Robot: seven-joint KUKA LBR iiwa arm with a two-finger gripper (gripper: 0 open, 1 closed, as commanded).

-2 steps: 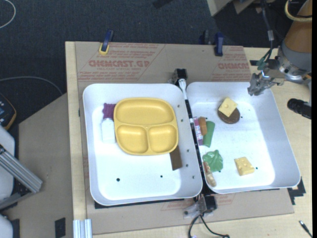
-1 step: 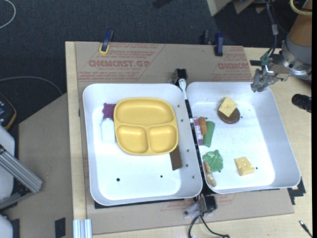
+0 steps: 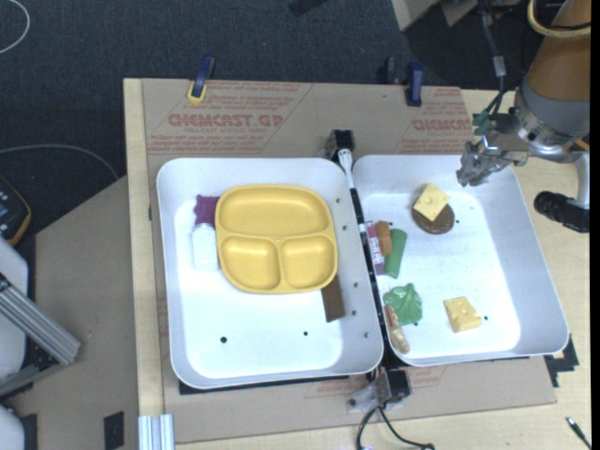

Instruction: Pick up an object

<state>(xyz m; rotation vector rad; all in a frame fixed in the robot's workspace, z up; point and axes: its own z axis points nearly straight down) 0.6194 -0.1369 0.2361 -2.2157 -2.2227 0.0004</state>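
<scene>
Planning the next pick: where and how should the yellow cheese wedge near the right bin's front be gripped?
Grip the cheese wedge across its flat side faces, coming straight down from above. It lies alone on the right bin's floor, apart from the green leafy piece, leaving room for the end effector.

The left bin (image 3: 178, 279) is crowded at upper centre by a yellow divided tray (image 3: 277, 236), its lower part open, while the right bin (image 3: 525, 279) has open floor between scattered pieces at centre right.
</scene>
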